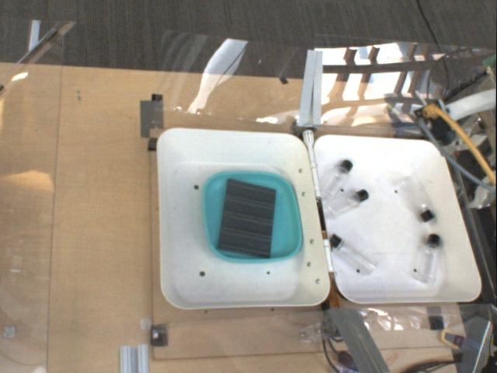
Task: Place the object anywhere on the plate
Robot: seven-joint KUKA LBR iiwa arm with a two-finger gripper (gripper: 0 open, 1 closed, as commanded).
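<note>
A teal plate point(211, 200) sits in the middle of the left white bin point(178, 231). On the plate lies a dark grey ribbed rectangular block point(247, 219), flat and slightly tilted, entirely within the plate's rim. Nothing touches the block.
The right bin point(388, 282) holds several clear vials with black caps point(361, 196), scattered across its floor. A metal post point(311, 92) stands behind the seam between the bins. Cables and a yellow hose point(458, 130) crowd the upper right corner. Tan bench surface point(78, 208) lies to the left.
</note>
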